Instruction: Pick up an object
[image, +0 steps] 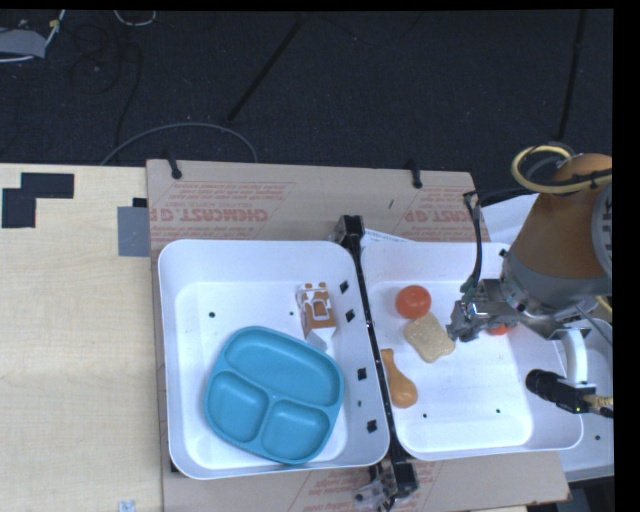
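a kuka arm reaches in from the right over the right-hand bin (560, 425), its gripper (466, 322) low above the bin floor and just beside a tan sponge-like block (429, 339). the block lies immediately to the gripper's left and slightly toward the near edge, its long axis running on a diagonal from upper left to lower right, so the nearest end sits almost against the tool. whether the gripper is released or clenched cannot be told from this angle; nothing is visibly caught in it. a red ball (412, 300) rests just beyond the block, close to it, and an orange pear-shaped toy (398, 379) lies nearer the divider between the bins. the left bin (185, 300) holds a blue divided plate (272, 394) and a small orange-and-white toy (317, 306). the arm's orange band (565, 225) leans in from the right, wrist bent down toward the block. a short shift left looks like all that separates tool from target.
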